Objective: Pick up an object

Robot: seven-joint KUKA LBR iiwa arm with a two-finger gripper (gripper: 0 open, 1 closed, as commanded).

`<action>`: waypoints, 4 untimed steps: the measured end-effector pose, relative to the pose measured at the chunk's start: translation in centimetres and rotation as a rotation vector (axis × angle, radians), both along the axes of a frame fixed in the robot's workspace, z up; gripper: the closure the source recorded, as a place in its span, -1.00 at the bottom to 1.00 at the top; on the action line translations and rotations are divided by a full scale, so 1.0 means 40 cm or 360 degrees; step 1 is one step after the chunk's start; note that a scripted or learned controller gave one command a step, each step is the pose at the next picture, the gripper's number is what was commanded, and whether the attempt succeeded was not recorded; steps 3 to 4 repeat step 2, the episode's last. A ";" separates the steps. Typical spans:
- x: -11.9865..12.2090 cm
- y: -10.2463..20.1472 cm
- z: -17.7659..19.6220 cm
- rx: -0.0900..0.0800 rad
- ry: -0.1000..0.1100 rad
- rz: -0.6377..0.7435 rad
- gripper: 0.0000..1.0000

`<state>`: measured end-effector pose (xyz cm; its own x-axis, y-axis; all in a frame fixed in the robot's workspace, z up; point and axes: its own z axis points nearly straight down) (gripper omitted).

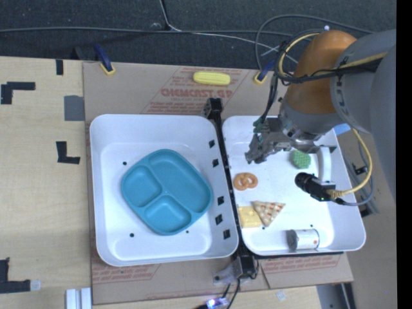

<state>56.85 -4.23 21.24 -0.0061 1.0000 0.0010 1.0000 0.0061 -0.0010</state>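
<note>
From my feed, the hand [257, 152] hangs over the upper left part of the right bin [344, 237], close to the divider between the two bins. I cannot tell how far open it is; its dark tip blurs against the white floor, and I see nothing caught in it.

Just below the hand lies a pretzel [244, 181], apart from it. Further down sit a yellow block [248, 217] and a pizza slice [269, 210], touching each other. A small can [302, 239] lies on its side near the bin's front wall. A green object [300, 158] shows beside the wrist, partly hidden by it.

The left bin [106, 134] holds a blue compartment tray [166, 190]. Behind the bins, a yellow banana-like piece [211, 78] rests on the cardboard covering the tabletop [38, 172].
</note>
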 end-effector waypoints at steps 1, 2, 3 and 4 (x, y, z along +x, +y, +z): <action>0.006 0.140 -0.022 -0.0001 0.0003 0.0000 1.00; 0.032 0.272 0.007 -0.0001 -0.0001 -0.0002 1.00; 0.032 0.272 0.007 -0.0001 -0.0001 -0.0002 1.00; 0.032 0.272 0.007 -0.0001 -0.0001 -0.0002 1.00</action>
